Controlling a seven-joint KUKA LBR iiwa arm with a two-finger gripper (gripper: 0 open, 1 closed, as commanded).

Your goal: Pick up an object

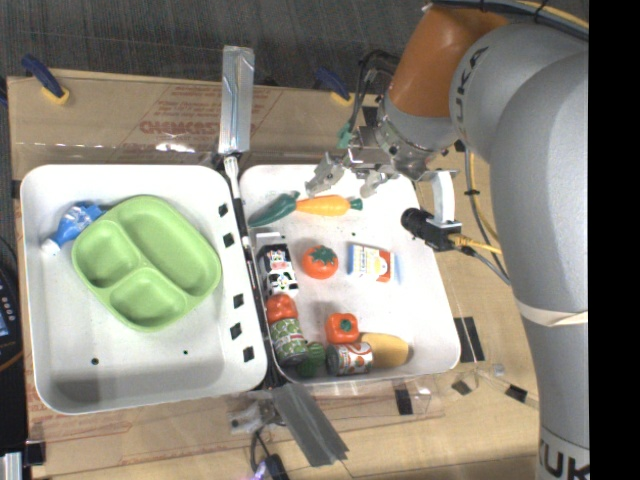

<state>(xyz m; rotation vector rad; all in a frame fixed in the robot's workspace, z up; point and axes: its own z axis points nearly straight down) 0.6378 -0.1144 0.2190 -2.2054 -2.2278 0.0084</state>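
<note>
Brown cardboard covers the tabletop (120, 118) under two shallow white bins set side by side, with blue clamps at the upper left edge.

At the left of the frame, the left bin (60, 368) holds a green divided plate (147, 260) with three compartments, lying in the bin's upper half. A blue and white crumpled item (72, 222) pokes out from under the plate's upper left rim.

A grey metal strip (236, 98) runs up from the seam between the bins at the top centre.

The right bin (430, 298) holds the objects to pick. Along its left wall lie a black and white carton (277, 269) and, below it, a red-topped bottle (286, 330). Near the bin's top edge a dark green vegetable (272, 208) lies just beside an orange toy carrot (329, 205). A tomato (321, 261) sits near the middle, and a small white box with red and yellow print (371, 262) lies to its right. Toward the bottom edge, a red pepper (342, 327) sits above a small can (349, 358), which touches a yellow rounded item (387, 348).

At the upper right, the grey arm with its orange band (440, 58) reaches in. The claw (348, 176) hangs just above the carrot at the bin's top edge, its fingers spread apart with nothing between them.
</note>
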